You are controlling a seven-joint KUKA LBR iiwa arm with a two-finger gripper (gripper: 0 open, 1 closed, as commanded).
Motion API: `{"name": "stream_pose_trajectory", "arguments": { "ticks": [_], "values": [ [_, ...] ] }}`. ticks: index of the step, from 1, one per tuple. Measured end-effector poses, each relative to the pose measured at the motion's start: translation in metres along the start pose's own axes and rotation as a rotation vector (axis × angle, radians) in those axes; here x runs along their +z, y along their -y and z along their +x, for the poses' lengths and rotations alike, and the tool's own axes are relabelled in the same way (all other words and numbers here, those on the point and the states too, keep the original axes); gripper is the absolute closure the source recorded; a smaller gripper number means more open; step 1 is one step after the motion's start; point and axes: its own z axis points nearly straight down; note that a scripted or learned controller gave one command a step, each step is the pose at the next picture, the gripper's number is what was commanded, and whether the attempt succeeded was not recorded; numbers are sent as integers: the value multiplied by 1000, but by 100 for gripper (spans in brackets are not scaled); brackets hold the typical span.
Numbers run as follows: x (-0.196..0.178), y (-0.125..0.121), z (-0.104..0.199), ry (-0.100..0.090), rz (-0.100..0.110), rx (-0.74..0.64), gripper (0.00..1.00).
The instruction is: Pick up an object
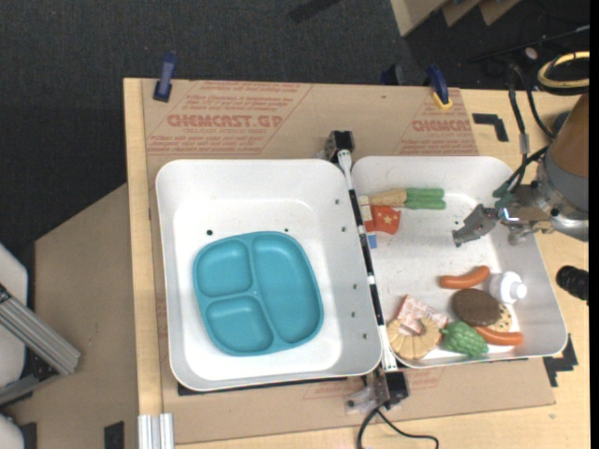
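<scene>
My gripper point(493, 229) hangs over the right side of the right bin point(426, 168), its two dark fingers spread open with only bin floor between them. Below it lie an orange sausage point(465, 277), a small white bottle point(510, 288) and a brown patty point(476, 307). A green and yellow piece point(413, 197) and a red piece point(386, 219) lie to its left near the bin's left wall. At the front edge sit a green leafy toy point(465, 340), an orange carrot point(503, 337) and a tan round piece point(413, 342).
The left bin point(187, 195) holds a teal divided plate point(257, 291). A black-edged divider point(360, 241) runs between the bins. Cables point(538, 101) hang at the back right, beside the arm.
</scene>
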Motion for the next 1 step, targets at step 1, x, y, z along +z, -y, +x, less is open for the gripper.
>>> {"name": "stream_pose_trajectory", "arguments": {
  "ticks": [1],
  "values": [
    [110,36,-22,-11,13,2,0]
  ]
}}
